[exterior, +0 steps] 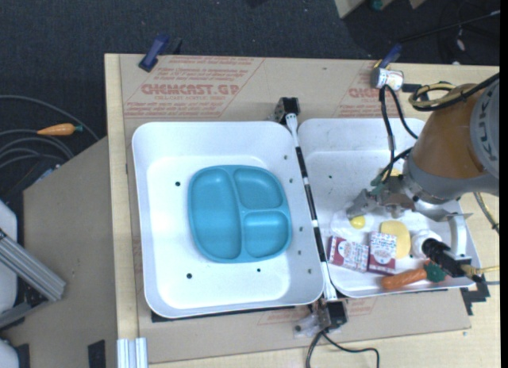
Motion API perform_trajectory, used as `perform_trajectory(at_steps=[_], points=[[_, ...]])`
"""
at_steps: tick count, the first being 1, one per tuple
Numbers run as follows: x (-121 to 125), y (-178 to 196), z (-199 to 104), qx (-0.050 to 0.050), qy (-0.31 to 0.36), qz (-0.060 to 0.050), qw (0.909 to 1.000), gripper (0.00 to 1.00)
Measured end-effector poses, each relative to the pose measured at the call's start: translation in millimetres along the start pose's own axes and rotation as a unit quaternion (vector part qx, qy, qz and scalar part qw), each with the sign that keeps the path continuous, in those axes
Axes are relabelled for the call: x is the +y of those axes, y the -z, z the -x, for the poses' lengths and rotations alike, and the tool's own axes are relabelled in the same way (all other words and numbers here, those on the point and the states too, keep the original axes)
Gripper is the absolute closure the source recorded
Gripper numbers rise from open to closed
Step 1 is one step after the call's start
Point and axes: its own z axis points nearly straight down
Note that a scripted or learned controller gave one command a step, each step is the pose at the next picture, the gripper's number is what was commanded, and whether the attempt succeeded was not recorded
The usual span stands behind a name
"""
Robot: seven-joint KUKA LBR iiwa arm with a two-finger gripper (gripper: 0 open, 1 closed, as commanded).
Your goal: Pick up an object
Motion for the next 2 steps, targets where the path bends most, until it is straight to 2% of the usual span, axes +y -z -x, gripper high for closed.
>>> perform_trajectory(at_steps=[1,2], points=[[62,-12,-34,0.0,0.001,0.002,1.0,0.0],[62,-2,-33,0.0,0.0,0.003,1.0,1.0]])
